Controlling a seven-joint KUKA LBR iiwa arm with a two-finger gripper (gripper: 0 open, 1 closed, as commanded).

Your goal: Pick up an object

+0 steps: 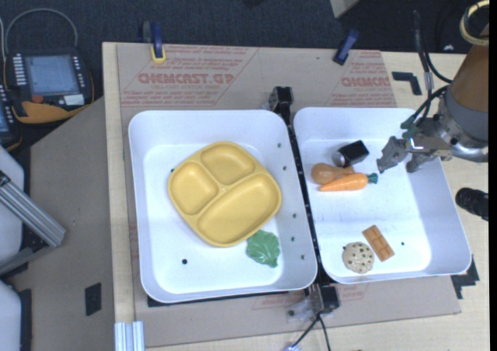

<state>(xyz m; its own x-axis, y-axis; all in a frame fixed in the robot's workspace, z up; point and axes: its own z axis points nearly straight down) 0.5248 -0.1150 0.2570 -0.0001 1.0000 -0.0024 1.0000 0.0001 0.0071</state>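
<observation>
The claw (404, 157) hovers in the right bin (443, 210), fingers apart, gripping nothing. The carrot (345, 182) lies just to its left; the cookie (358, 257) and wafer (378, 242) sit below it.

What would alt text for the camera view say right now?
The gripper hovers open over the right bin, just right of a carrot, holding nothing. A cookie and wafer lie nearer; the left bin holds a yellow divided plate.
</observation>
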